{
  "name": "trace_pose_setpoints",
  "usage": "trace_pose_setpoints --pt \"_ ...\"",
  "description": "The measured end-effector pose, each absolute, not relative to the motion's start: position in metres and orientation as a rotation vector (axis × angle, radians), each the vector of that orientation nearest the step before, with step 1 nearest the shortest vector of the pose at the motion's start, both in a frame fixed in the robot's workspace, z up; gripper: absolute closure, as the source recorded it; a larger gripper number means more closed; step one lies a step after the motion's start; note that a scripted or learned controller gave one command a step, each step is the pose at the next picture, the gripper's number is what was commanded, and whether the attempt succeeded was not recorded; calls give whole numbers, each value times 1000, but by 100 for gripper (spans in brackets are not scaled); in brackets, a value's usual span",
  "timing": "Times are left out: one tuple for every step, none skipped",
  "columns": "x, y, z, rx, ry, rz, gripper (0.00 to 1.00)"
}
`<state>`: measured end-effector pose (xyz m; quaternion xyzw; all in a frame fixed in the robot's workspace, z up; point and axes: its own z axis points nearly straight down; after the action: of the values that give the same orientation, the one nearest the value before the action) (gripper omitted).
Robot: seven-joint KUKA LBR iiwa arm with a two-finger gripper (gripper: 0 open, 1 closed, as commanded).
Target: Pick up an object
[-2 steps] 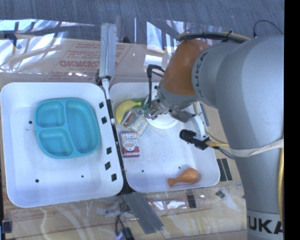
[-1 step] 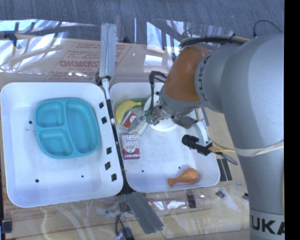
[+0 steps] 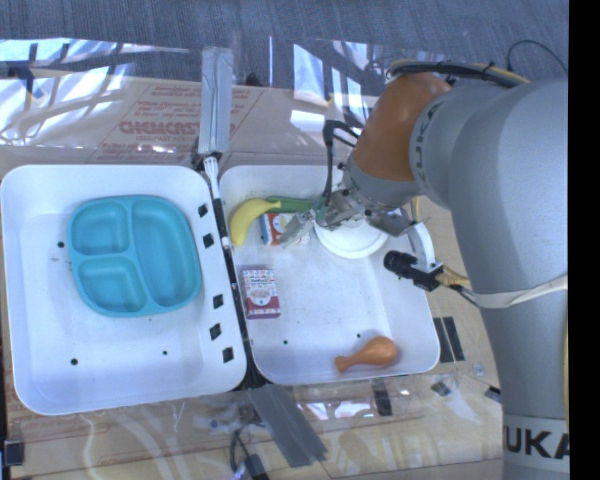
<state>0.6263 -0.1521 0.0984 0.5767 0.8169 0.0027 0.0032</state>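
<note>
Where the arm (image 3: pixel 480 158) reaches in from the right, its orange band sits over the far side of the right bin (image 3: pixel 400 353), and the jaws (image 3: pixel 325 213) are low at that bin's far end, near a white disc (image 3: pixel 352 238). Whether the jaws are spread or pressed together I cannot tell; the wrist hides them, and nothing can be seen pinched between them.

Just left of the jaws lies a banana (image 3: pixel 246 216), curved, near the bin's far left corner, with a green piece (image 3: pixel 292 205) beside its tip and a small carton (image 3: pixel 273 228) tucked close by. A red and white packet (image 3: pixel 260 293) lies flat along the left wall of the same bin, well apart from the jaws. A drumstick toy (image 3: pixel 368 353), orange-brown, rests near the bin's near edge.

The left bin (image 3: pixel 40 368) carries a blue tray (image 3: pixel 135 255) with three compartments, lying flat towards its far half. Both bins stand side by side on the worktop (image 3: pixel 130 118), touching along a dark divider (image 3: pixel 223 278).
</note>
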Motion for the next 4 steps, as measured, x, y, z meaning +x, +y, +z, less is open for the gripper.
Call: trace_pose_setpoints --pt "644 -114 98 1708 2633 -10 0" --pt "654 -111 94 1877 2532 -15 0" --pt "640 -100 96 1984 2427 2 0" --pt "638 -100 105 1985 2437 -5 100"
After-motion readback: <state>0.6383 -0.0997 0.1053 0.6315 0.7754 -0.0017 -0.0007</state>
